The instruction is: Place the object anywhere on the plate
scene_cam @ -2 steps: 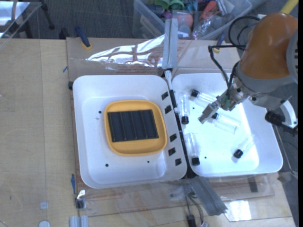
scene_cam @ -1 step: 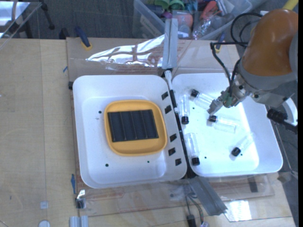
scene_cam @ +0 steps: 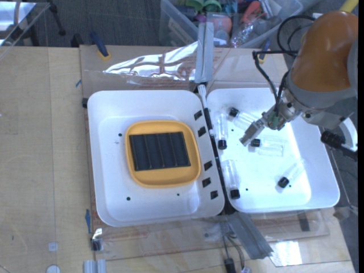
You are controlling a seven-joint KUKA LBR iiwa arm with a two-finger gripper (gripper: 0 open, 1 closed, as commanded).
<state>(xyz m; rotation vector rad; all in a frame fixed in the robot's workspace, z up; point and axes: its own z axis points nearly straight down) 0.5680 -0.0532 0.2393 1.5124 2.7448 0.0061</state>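
A yellow plate [scene_cam: 162,151] with a dark ridged centre lies in the left bin [scene_cam: 108,169]. Several clear vials with black caps lie scattered in the right bin [scene_cam: 318,181]: one [scene_cam: 220,131] along the left wall, one [scene_cam: 268,147] in the middle, one [scene_cam: 230,178] at the lower left, one [scene_cam: 289,175] at the lower right. My gripper [scene_cam: 250,134] hangs over the middle of the right bin, slanting down to the left, just above and left of the middle vial. I see nothing held in it.
Another small vial [scene_cam: 235,116] lies near the right bin's back. The divider between the bins carries black clips [scene_cam: 206,148]. A clear tub of colourful toys [scene_cam: 227,4] stands behind the bins. Crumpled plastic film [scene_cam: 153,67] lies behind the left bin.
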